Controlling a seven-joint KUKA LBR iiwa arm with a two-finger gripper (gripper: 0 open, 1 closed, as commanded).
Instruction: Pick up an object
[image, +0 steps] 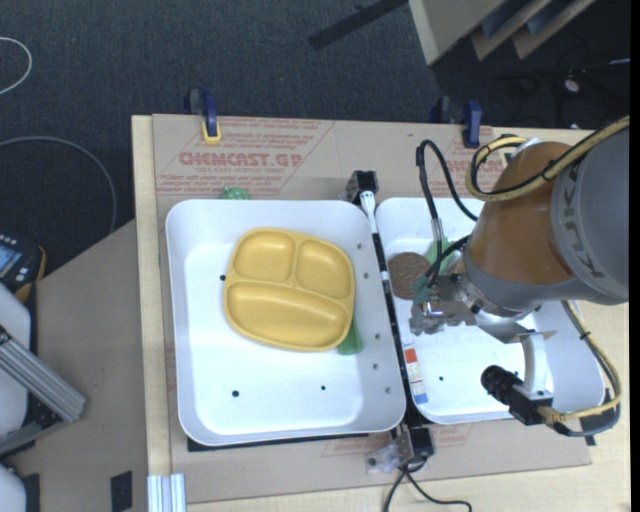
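my end effector (428, 312) low in right bin (455, 395), beside brown disc (407, 270), likely lining up pick; finger state indeterminate. yellow tray (290, 288) idle in left bin (270, 400).

Two white bins (200, 330) sit on a cardboard-covered bench (250, 155) over dark carpet (90, 70).

Two bins sit side by side on the worktop (250, 150). In the left bin (200, 380) lies a divided plate (290, 288), towards the back, with a small item (350, 342) tucked against its right edge. Over the right bin (450, 395) hangs the arm (540, 230), a round disc (407, 270) just to its left.
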